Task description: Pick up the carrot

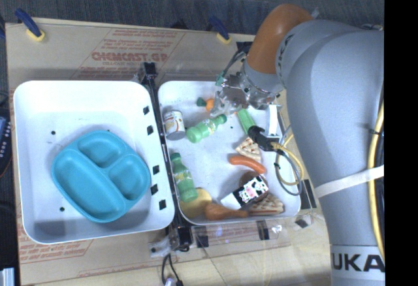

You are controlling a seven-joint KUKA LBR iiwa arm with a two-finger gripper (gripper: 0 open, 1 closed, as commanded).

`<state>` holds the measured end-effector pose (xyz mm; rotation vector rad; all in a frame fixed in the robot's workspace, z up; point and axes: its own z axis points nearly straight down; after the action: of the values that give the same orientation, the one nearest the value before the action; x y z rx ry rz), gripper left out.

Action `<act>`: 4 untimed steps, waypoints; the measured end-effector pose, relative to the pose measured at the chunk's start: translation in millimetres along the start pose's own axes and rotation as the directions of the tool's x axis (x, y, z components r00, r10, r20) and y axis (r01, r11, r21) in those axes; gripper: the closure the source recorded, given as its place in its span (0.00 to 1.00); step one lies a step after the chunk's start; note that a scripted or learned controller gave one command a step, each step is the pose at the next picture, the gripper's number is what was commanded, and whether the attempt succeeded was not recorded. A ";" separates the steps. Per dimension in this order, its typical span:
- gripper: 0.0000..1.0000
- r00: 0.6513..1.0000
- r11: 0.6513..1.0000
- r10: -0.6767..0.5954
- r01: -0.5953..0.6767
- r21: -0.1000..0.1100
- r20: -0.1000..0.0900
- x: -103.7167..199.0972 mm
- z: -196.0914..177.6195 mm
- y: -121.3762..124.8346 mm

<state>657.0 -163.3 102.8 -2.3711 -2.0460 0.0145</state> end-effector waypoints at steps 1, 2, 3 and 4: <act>0.00 1.000 1.000 -0.001 0.001 0.001 0.000 0.4 0.2 -0.1; 1.00 1.000 1.000 -0.009 0.009 -0.001 0.001 1.4 -10.8 0.8; 1.00 0.966 0.966 0.260 -0.260 -0.008 -0.002 71.8 -90.0 -38.3; 1.00 0.956 0.956 0.293 -0.293 -0.001 -0.001 147.7 -86.6 -108.9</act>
<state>572.1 -1.4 190.8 -2.6501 -1.6731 0.0147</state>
